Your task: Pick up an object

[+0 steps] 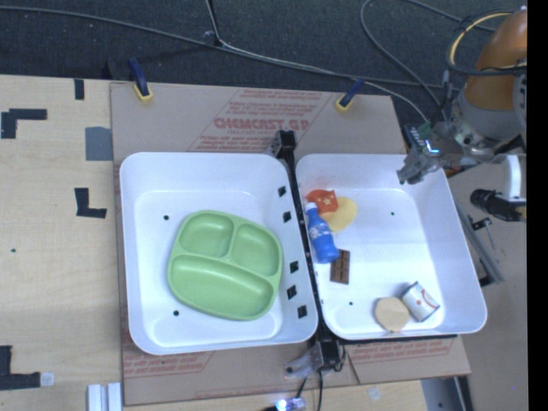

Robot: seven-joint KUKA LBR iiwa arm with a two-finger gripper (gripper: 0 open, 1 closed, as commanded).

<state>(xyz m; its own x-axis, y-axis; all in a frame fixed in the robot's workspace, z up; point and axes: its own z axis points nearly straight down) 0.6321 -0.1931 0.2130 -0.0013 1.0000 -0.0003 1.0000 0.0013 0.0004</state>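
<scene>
Seen from above at a slant, two shallow white bins sit side by side on a sheet of brown cardboard [257, 118] laid over a pale wooden bench [51, 255]. The left bin [141, 315] holds a light green divided plate [225, 265] with three compartments, lying flat near the bin's middle. The right bin [449, 255] holds several small objects. Near its left wall, a blue bottle [322, 237] with a white cap lies on its side, partly over a yellow round item [342, 214], with a red-orange item [322, 199] touching the bottle's upper end. Just below the bottle lies a small dark brown rectangular piece [341, 267]. Toward the bin's near right corner, a tan round item [392, 314] rests just beside a small silver-and-white can [420, 300] tipped on its side. The grey arm, with its orange band [505, 45], enters from the right, and its gripper [414, 169] hangs over the far right corner of the right bin, well apart from all the objects there. Nothing is between its fingers, and whether the jaws stand open or closed cannot be told from this angle. Two blue-and-yellow clamps [139, 84] pin the far edge of the cardboard, and dark cables [257, 54] trail across the dark floor beyond.
</scene>
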